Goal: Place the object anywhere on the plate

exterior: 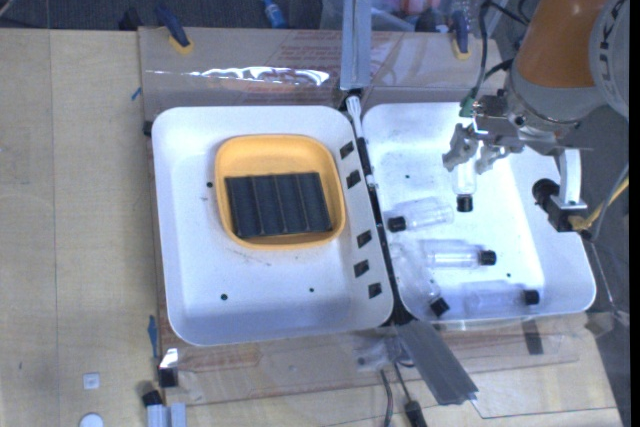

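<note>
Clear plastic vial (465, 183) hangs upright, pinched in the gripper (466, 159) above the right bin (560, 290), lifted so it can cross to the yellow plate (232, 155).

We see bright, even overhead light. Glare streaks the clear sheet (262, 75) at twelve o'clock, and the right bin (560, 265) at three o'clock washes out bluish-white. Shadows are soft; detail is slightly grainy throughout.

The plate (280, 190) lies in the left bin (190, 275), nearer its back edge. Four vials (458, 258) lie in the right bin (560, 265), toward its front.
</note>
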Tool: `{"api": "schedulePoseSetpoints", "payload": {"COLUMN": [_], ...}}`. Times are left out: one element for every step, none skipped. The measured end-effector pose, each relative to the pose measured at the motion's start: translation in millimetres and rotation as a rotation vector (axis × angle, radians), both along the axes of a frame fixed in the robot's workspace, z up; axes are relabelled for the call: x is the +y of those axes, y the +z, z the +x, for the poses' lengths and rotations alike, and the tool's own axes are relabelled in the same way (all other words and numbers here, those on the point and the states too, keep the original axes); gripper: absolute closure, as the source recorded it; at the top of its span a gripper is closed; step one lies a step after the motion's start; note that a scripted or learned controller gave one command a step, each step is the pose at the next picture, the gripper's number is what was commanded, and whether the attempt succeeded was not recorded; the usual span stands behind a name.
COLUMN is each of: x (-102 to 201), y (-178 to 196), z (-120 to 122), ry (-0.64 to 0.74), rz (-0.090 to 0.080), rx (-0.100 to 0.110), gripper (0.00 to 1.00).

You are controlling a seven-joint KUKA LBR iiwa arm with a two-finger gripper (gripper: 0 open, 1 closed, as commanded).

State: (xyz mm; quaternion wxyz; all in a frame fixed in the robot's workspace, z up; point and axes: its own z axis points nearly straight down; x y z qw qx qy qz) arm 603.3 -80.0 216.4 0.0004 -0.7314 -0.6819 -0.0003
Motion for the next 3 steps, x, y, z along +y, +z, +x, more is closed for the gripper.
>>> {"api": "schedulePoseSetpoints", "payload": {"x": [8,16,21], "y": [21,20,25], "z": [17,49,64], "ry": [0.150,0.363,0.618], "rz": [-0.002,-0.002,-0.003], "rx": [-0.003,-0.004,-0.005], "gripper": [1.00,1.00,1.00]}}
